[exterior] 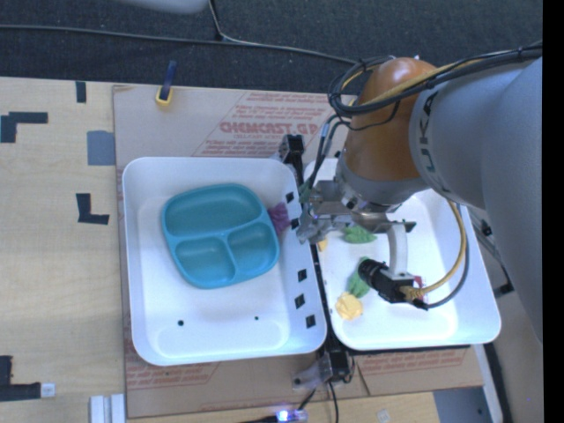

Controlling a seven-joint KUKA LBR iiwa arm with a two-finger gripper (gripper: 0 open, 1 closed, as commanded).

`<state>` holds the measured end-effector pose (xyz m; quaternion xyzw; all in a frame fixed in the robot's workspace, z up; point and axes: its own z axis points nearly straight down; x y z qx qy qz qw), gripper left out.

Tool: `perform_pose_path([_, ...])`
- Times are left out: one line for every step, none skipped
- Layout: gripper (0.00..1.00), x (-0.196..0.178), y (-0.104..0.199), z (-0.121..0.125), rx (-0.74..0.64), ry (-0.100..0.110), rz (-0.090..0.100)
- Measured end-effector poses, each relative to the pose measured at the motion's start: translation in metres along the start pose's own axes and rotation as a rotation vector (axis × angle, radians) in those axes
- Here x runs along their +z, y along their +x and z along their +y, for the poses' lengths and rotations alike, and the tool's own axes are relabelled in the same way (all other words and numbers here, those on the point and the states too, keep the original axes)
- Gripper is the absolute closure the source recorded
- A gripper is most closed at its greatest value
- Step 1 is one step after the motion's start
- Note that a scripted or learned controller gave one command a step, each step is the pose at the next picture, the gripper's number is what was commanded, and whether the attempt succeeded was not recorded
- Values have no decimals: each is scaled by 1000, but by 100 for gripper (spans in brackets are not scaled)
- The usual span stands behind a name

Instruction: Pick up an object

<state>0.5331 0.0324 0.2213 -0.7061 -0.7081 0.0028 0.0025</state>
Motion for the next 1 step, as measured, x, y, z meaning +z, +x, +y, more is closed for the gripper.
perform_pose_path([100, 3, 57, 1, 0, 0, -1])
